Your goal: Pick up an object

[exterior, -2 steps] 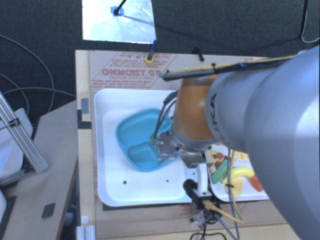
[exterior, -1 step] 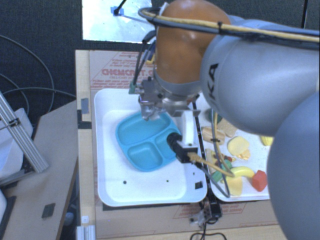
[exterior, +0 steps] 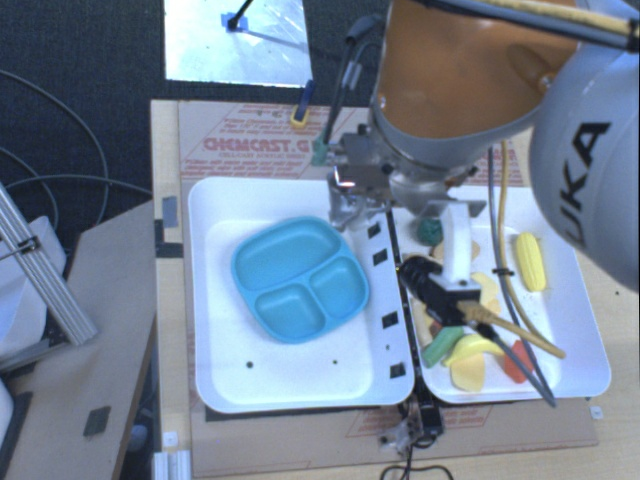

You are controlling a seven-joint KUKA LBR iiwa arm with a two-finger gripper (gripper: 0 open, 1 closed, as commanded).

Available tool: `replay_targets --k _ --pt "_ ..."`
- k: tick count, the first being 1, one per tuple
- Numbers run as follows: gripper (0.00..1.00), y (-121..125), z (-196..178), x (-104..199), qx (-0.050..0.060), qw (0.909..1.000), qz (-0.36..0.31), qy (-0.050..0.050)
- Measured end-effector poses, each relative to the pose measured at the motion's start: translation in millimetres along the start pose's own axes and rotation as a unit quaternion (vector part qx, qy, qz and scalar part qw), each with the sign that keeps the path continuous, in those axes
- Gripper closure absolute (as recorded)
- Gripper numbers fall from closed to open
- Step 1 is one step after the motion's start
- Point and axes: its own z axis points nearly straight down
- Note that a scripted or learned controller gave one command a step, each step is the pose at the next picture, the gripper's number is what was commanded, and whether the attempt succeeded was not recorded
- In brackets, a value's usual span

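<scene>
You see the gripper (exterior: 352, 200) at the far edge of the left white bin (exterior: 225, 368), beside the sky-blue three-compartment plastic plate (exterior: 298, 278); you cannot tell its grasp state.

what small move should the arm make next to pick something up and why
Probably shift toward the right bin and descend over the corn cob. The end effector sits at the bins' divider near the blue plate, holding nothing visible, and the cob lies apart from the cluttered pile.

Red print "CHEMCAST" on brown cardboard sheet (exterior: 262, 140) under the bins; black letters "UKA" on grey arm casing (exterior: 588, 168).
</scene>
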Motion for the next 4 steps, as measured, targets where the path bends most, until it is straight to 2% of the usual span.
replay_targets --k 1,2,3,4 --pt "1.0 1 -3 1 0.004 1.0 -0.004 -0.003" --pt "1.0 -2 115 35 0.011 0.9999 -0.002 -0.005" --pt "1.0 79 105 26 0.003 1.0 0.004 -0.003" --pt "1.0 8 202 46 0.013 0.9999 0.0 -0.005"
